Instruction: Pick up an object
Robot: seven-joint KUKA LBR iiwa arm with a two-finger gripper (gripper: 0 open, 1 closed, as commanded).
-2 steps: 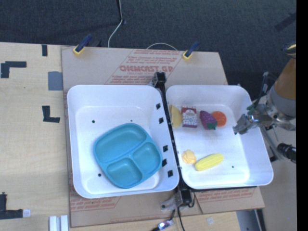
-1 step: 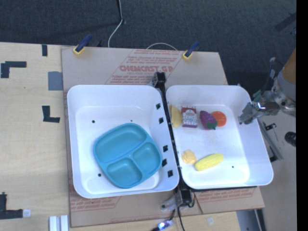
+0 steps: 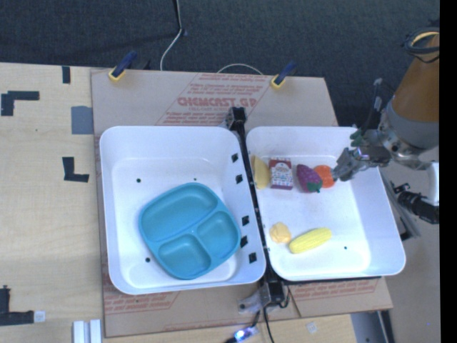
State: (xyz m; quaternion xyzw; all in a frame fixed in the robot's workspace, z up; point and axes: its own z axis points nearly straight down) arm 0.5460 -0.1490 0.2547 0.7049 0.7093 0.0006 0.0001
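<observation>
At three o'clock in the camera view, the grey arm (image 3: 418, 116) reaches over the right bin (image 3: 371, 252); whether its end effector (image 3: 348, 167) is clenched or released cannot be told. Just beside it, toward nine o'clock, lie an orange toy (image 3: 326, 176), a purple toy (image 3: 308, 179), a red carton (image 3: 281, 174) and a yellow piece (image 3: 260, 172). Toward six o'clock in that bin lie a corn cob (image 3: 310, 239) and a small yellow toy (image 3: 280, 232). The left bin (image 3: 118, 156) holds a blue divided plate (image 3: 188, 229). Both bins rest on the tabletop (image 3: 43, 213).
</observation>
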